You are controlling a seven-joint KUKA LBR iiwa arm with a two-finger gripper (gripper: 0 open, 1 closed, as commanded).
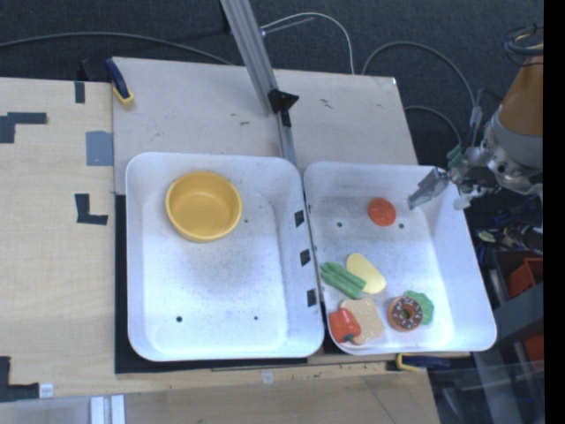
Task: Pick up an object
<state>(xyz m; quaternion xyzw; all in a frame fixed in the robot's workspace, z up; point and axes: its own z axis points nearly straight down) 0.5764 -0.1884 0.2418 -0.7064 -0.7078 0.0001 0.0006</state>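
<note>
Small round red-orange object [381, 211], flat-looking like a tomato slice: it lies on the floor of the right white bin [459, 263], in the upper half, apart from the other items. Nothing touches it.

Arm pose: your grey arm with the orange band [523, 104] comes in from the right edge, wrist over the bin's upper right rim. The gripper [425, 193] points down and to the left, tip hanging above the bin's upper right corner, near the red-orange piece but to the right of it and clear of it. You can't tell from this slant how the pincer is set; it reads as one grey wedge. Nothing visible in it.

Rest of the right bin, lower part: a green ridged piece [342, 280] beside a pale yellow oval piece [366, 273], touching or nearly so; below them a red pepper-like piece [344, 323] against a tan bread-like slice [368, 318]; a brown sprinkled doughnut [405, 313] overlapping a green leafy piece [425, 307].

Left white bin [150, 263]: a yellow round bowl [204, 205], upright, in the upper left part.

Surface: the bins sit side by side on a pale board [194, 104]; light wood bench [44, 263] to the left carries dark tape marks. A grey metal pole [252, 42] slants down to the seam between the bins. Dark carpet [397, 7] with loose cables beyond.
</note>
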